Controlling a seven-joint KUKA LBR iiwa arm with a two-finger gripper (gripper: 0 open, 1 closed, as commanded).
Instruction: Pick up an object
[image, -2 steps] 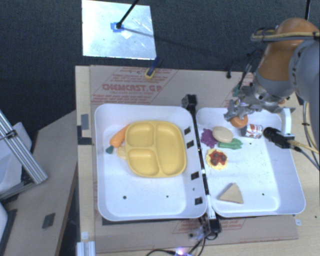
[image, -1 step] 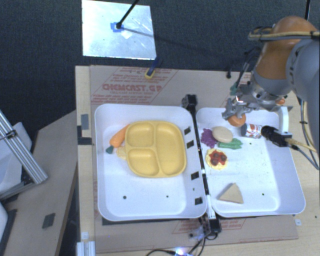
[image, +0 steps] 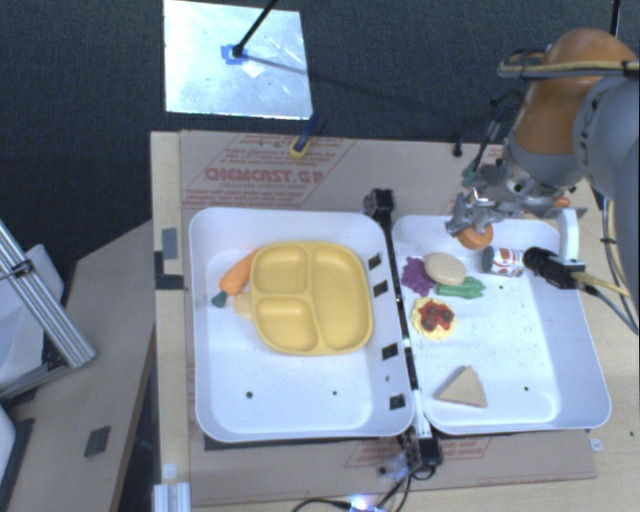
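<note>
Two white bins sit side by side on desk. Left bin (image: 215, 400): yellow divided tray (image: 305, 297) w/ carrot (image: 236, 273) touching its left edge. Right bin (image: 560, 385): purple piece (image: 415, 274), beige bun (image: 445, 267), green piece (image: 462, 288), pizza-like disc (image: 435, 317), tan wedge (image: 463, 389), small can (image: 505, 261). Tool (image: 478, 222) at bin's far edge, just over orange object (image: 475, 238); can't tell if it's open or gripping.

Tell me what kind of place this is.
Most likely a robotics lab bench set up for pick-up trials. A robot arm reaches over two white bins, toy food such as a carrot lies beside a yellow divided plate, and loose cables cross the bench.
</note>
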